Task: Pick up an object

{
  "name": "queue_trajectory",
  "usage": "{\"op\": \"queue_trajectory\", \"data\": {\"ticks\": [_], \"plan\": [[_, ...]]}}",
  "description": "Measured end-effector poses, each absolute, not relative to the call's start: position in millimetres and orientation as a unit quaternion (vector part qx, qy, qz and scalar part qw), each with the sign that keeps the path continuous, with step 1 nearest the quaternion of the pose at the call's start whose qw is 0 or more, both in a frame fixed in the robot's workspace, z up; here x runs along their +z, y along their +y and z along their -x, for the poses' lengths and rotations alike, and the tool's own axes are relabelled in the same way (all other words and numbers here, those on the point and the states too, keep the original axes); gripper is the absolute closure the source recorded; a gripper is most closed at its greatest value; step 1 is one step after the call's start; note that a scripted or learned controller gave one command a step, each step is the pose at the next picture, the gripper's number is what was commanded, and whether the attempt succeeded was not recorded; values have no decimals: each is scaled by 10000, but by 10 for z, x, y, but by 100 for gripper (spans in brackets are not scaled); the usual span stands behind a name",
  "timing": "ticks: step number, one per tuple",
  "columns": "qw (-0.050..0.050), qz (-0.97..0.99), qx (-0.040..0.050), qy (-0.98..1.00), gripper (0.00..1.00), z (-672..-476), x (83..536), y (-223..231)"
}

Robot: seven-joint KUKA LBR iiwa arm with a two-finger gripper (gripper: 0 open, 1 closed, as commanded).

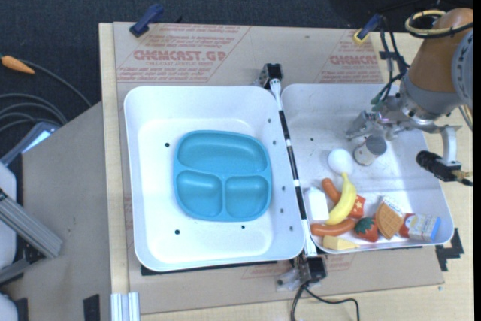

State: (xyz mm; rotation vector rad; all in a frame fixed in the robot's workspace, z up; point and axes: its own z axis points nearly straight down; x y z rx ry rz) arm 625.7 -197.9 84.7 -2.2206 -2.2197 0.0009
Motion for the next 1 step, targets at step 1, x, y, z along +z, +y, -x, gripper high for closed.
{"op": "queue_trajectory", "data": {"ticks": [1], "plan": [[0,7076,-4,-7066,100,-6262,950,-1980]]}}
